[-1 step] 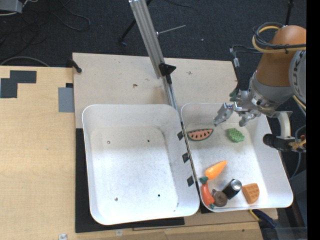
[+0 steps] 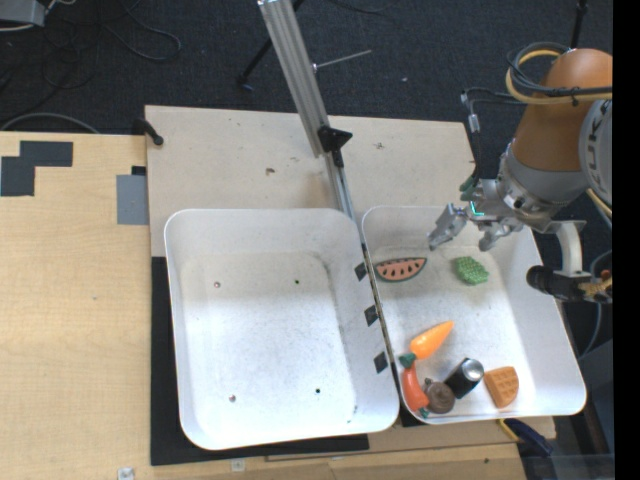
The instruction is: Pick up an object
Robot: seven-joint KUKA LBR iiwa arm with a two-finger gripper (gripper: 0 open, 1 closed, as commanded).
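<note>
1. Nearest the camera, at the right bin's (image 2: 560, 368) front edge and well below the jaws, lies a cluster: a red-orange toy pepper (image 2: 414, 386) with a green stem, a brown round piece (image 2: 439, 396) touching it, a black can (image 2: 464, 376) lying on its side just beside that, and an orange wedge (image 2: 502, 386) to the can's right.
2. Slightly farther back, still below the jaws and a little to their left, an orange carrot-like toy (image 2: 431, 339) lies tilted on the bin floor.
3. The jaws (image 2: 470, 232) hang over the far part of the right bin, spread apart, with nothing between the two fingers (image 2: 445, 229).
4. A green knobbly toy (image 2: 470, 270) lies just below the jaws, near the right-hand finger but not touching it.
5. A watermelon slice toy (image 2: 401, 268) rests flat to the lower left of the jaws, close to the divider between the bins.
6. The left bin (image 2: 190, 268) sits well to the left of the jaws, its floor speckled with a few dark spots.
7. The grey arm with its orange band (image 2: 565, 93) rises up and to the right of the jaws.
8. A slanted aluminium bar (image 2: 300, 73) stands on the desk (image 2: 230, 158) up and to the left of the jaws.
</note>
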